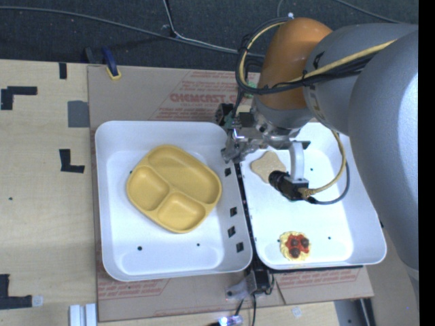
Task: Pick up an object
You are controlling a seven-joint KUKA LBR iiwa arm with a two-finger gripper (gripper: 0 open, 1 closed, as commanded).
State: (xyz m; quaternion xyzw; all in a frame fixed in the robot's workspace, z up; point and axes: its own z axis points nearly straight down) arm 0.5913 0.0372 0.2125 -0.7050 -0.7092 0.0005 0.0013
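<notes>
A tan, toast-like flat piece (267, 166) lies in the right bin (353, 240), near its far left side. My gripper (239, 143) hangs over the divide between the two bins, just left of that piece, under the grey arm and orange band. A small yellow round item with red and dark toppings (294, 244) rests near the right bin's front edge. A yellow three-compartment plate (174, 187) lies in the left bin (115, 250).
The arm's bulky grey body (380, 114) covers the right bin's far and right side. A black cable fitting (289, 185) hangs beside the toast piece. Cardboard (183, 97) lies under both bins, and cables run across the dark floor behind.
</notes>
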